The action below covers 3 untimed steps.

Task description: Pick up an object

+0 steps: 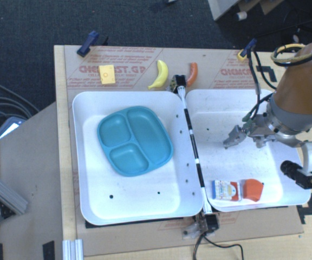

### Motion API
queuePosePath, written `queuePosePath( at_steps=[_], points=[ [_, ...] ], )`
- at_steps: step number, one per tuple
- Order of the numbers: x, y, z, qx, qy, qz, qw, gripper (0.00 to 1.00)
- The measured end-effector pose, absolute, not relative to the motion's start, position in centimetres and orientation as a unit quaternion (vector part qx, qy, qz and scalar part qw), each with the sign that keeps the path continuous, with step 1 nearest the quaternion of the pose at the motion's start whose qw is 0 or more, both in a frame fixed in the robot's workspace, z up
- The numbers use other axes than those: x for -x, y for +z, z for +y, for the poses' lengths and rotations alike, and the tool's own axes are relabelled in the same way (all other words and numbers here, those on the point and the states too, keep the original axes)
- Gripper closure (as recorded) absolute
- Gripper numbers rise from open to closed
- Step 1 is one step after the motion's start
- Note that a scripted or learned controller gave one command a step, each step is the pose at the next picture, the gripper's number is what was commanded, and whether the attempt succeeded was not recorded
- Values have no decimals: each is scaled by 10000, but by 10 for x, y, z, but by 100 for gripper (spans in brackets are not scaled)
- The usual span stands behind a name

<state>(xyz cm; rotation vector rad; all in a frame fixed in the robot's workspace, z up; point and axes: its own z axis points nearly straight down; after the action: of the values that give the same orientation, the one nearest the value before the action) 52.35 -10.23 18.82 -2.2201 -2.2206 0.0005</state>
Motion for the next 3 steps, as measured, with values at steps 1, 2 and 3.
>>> queuePosePath(
  at_steps=[1,2,3],
  points=[
    [-532,84,-145,7073,1,-7069,2,0],
    [-532,94,-145,7076,-3,-7067,-4,100],
    [-532,94,-145,7075,-3,-7067,-3,0]
  ],
)
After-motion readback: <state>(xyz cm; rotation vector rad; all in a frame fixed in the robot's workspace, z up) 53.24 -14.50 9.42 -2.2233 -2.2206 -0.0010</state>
